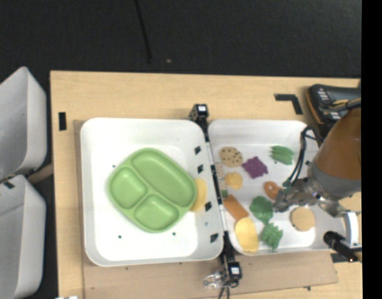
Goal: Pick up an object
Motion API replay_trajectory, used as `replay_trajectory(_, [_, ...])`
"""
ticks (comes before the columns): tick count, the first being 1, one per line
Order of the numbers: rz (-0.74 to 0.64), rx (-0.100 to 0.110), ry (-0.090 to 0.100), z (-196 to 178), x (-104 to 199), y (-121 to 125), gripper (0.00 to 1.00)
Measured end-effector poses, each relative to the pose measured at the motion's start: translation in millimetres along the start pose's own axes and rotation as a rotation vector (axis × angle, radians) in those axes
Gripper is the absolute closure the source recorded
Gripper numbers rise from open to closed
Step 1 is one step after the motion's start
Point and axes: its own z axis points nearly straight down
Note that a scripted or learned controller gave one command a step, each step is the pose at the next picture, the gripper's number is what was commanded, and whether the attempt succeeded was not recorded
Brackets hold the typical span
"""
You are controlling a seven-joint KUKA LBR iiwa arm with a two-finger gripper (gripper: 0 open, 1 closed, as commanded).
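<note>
My gripper reaches in from the right and hangs low over the right bin. It sits between a small orange-red piece and a dark green leafy toy. A tan round piece lies just right of it, under the wrist. Other toy foods in this bin are a speckled cookie, a purple piece, a green piece, a small yellow piece, an orange carrot shape, a yellow lemon shape and a green spiky piece.
The left bin holds a green divided plate with a yellow piece at its right edge. Black clips line the divider between the bins. The arm's orange band covers the right bin's right wall.
</note>
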Motion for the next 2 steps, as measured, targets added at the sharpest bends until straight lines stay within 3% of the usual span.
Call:
replay_trajectory(1, [-0.003, -0.003, -0.001, 35.5, -28.3, 24.3, 1.00])
replay_trajectory(2, [-0.008, -0.005, 0.000, -41.2, 17.2, 0.2, 1.00])
